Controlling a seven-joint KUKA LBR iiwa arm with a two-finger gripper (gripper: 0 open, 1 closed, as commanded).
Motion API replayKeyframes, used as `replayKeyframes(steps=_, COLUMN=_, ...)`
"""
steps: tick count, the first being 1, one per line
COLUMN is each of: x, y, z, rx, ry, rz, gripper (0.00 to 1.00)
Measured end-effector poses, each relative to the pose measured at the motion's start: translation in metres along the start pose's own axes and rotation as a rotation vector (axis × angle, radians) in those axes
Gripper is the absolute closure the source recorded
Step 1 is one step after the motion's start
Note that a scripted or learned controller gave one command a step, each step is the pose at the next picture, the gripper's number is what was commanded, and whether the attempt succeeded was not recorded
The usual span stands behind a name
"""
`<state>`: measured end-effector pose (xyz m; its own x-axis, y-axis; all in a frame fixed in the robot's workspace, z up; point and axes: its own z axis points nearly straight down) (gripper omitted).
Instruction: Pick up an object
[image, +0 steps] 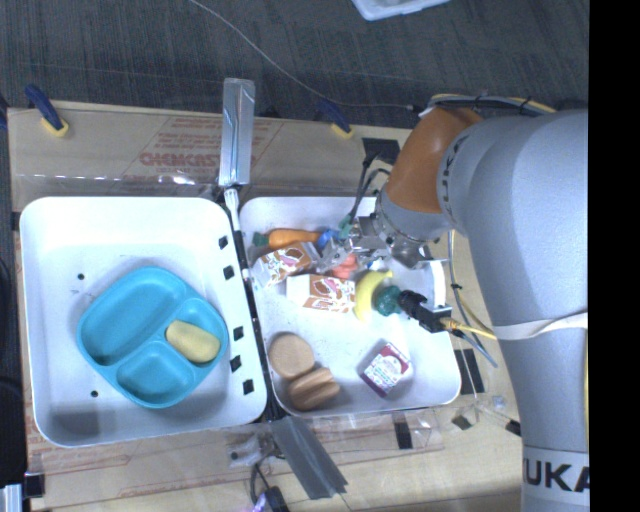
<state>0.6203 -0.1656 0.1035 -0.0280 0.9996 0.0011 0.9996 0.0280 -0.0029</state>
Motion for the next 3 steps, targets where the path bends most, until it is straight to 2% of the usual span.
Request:
replayKeyframes(steps=1, x=0.075, y=0.04, z=-0.071, rx=-0.007, ry=0.0, rz=-0.101, gripper=1.0)
replayKeyframes(steps=2, x=0.054, y=0.038, z=-0.024, rx=-0.002, ry=-0.002, rz=-0.152, gripper=1.0)
replayKeyframes(steps=3, x=0.159, y=0.042, z=-0.092, rx=-0.008, ry=0.001, rz=-0.134, gripper=1.0)
